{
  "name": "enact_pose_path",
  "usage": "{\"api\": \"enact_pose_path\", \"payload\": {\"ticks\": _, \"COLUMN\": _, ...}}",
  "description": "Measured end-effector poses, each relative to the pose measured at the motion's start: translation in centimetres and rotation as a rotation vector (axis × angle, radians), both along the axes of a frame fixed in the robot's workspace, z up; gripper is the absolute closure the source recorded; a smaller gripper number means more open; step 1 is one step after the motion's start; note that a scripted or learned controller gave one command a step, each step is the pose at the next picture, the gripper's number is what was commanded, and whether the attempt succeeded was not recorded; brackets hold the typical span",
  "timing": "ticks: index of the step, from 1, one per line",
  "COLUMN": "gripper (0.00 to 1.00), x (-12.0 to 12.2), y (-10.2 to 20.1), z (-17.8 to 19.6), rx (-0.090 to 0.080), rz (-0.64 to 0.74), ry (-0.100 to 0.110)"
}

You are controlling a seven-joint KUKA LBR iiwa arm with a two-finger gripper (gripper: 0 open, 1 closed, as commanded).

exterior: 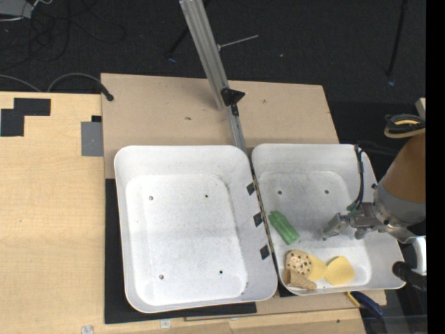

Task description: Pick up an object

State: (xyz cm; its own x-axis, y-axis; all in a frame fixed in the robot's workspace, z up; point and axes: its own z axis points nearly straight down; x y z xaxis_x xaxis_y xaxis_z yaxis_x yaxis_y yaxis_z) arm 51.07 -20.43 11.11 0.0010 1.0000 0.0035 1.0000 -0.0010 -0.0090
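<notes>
White left bin lies beside the divider | green block sits just right of it, the nearest pick | spotted and yellow pieces are clustered further right of the divider | gripper hovers well right; its opening cannot be told, nothing seen held | descent should be centred over the block before closing.
</notes>
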Motion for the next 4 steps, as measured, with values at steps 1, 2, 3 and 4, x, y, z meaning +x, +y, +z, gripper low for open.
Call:
{"api": "enact_pose_path", "payload": {"ticks": 1, "gripper": 1.0, "x": 0.1, "y": -0.2, "z": 1.3, "rx": -0.002, "rz": -0.006, "ry": -0.005}}
{"api": "enact_pose_path", "payload": {"ticks": 2, "gripper": 1.0, "x": -0.8, "y": -0.5, "z": 6.9, "rx": -0.004, "rz": -0.006, "ry": -0.011}}
{"api": "enact_pose_path", "payload": {"ticks": 3, "gripper": 1.0, "x": -0.4, "y": -1.1, "z": 13.1, "rx": -0.005, "rz": 0.002, "ry": -0.013}}
{"api": "enact_pose_path", "payload": {"ticks": 4, "gripper": 1.0, "x": -0.4, "y": -1.2, "z": 17.2, "rx": -0.004, "rz": 0.002, "ry": -0.011}}
